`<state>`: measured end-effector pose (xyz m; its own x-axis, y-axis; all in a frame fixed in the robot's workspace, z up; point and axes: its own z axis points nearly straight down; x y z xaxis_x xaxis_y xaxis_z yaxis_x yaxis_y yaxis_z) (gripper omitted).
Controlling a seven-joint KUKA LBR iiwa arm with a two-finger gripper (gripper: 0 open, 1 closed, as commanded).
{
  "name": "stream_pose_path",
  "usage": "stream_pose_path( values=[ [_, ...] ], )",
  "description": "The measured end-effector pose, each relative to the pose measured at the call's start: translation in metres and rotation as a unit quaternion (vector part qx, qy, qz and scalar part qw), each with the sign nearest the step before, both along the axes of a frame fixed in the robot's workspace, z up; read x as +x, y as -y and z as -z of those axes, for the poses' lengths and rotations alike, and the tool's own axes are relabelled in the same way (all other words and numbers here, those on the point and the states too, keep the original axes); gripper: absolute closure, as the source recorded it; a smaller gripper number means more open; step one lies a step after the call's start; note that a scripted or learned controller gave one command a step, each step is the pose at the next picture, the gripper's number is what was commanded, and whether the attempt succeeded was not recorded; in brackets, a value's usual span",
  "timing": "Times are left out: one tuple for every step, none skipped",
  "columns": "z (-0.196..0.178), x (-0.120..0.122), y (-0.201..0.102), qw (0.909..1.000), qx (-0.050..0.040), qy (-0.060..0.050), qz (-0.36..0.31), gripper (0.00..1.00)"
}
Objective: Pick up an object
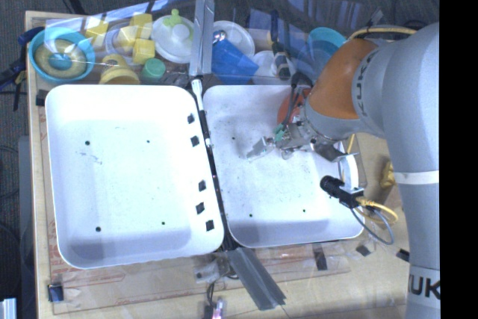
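Observation:
My gripper (273, 148) is low in the right bin (254, 224), over the upper middle of its floor, and the grey arm with its orange band comes in from the right. A small green thing (278, 134) sits right at the gripper's head; whether it is held cannot be made out. A thin reddish piece (287, 107) rises just behind it near the bin's back wall. The left bin (75, 235) shows a bare white floor with a few dark specks.
Behind both bins lies a heap of plastic ware: a blue bowl (60, 56), yellow cups (138, 37), a white lid (173, 37), a blue cup (233, 62), a teal bowl (326, 45). Black clips (200, 187) line the wall between the bins.

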<state>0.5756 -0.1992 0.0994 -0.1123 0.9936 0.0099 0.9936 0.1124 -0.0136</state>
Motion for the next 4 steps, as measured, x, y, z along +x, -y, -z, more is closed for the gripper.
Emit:
stream_pose_path(
  values=[
    [-0.053, 0.015, 0.011, 0.9967, -0.0014, -0.004, 0.081, 0.0],
    [-0.136, 0.075, 0.005, 0.9944, -0.0052, 0.007, 0.105, 0.0],
    [0.008, 0.035, -0.032, 0.9968, -0.0054, 0.007, 0.079, 0.0],
    [0.008, -0.013, -0.063, 0.9969, -0.0045, 0.005, 0.079, 0.0]
  ],
)
